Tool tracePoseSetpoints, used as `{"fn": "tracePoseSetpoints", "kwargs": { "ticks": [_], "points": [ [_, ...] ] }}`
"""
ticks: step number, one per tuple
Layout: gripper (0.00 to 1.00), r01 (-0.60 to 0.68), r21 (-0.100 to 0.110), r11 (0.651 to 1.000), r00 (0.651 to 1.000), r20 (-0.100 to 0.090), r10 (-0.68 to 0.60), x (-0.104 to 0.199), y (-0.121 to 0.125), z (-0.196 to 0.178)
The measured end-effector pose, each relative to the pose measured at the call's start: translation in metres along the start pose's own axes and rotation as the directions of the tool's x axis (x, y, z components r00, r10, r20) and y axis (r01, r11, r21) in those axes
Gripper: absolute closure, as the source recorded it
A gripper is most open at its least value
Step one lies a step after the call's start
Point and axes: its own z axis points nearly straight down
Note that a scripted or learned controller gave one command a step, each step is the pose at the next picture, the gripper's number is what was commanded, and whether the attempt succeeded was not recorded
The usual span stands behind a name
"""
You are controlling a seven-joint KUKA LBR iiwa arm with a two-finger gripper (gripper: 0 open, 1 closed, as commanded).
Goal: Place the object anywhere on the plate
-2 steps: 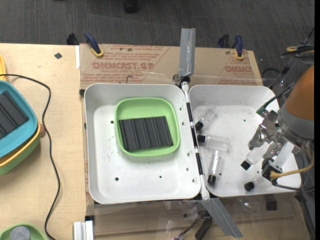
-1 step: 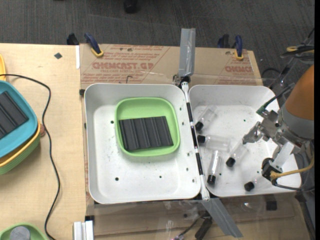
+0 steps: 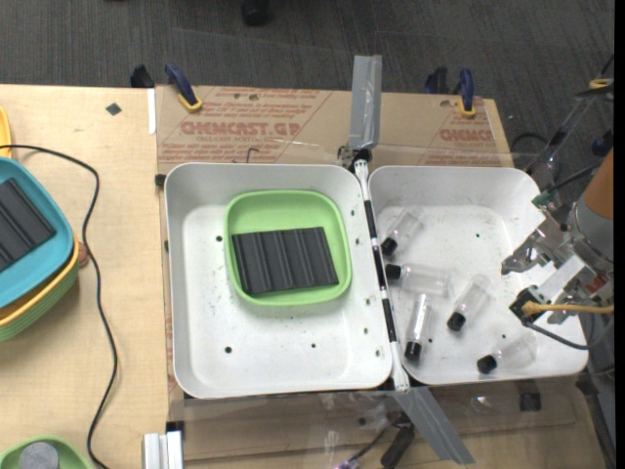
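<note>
A green square plate (image 3: 332, 213) sits in the left white bin (image 3: 195, 340), with a dark ribbed mat (image 3: 286, 260) lying on it. Several clear vials with black caps lie scattered in the right white bin (image 3: 459, 189): one at the upper left (image 3: 400, 233), one near the middle (image 3: 467, 306), one by the front edge (image 3: 508, 353). My gripper (image 3: 518, 283) hangs over the right bin's right side, open, with nothing between its fingers. The nearest vial lies a little to its left.
A cardboard sheet (image 3: 293, 115) clamped to the bench lies behind the bins. A teal and green stack of trays (image 3: 34, 252) stands at the far left, and a black cable (image 3: 98, 291) runs across the wooden bench. A metal divider (image 3: 376, 272) separates the bins.
</note>
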Motion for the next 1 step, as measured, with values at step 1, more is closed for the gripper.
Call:
{"fn": "tracePoseSetpoints", "kwargs": {
  "ticks": [1],
  "points": [
    [0.0,-0.25,0.0,0.968,0.968,-0.001,0.25,-0.0288,0.044,-0.0328]
  ]
}}
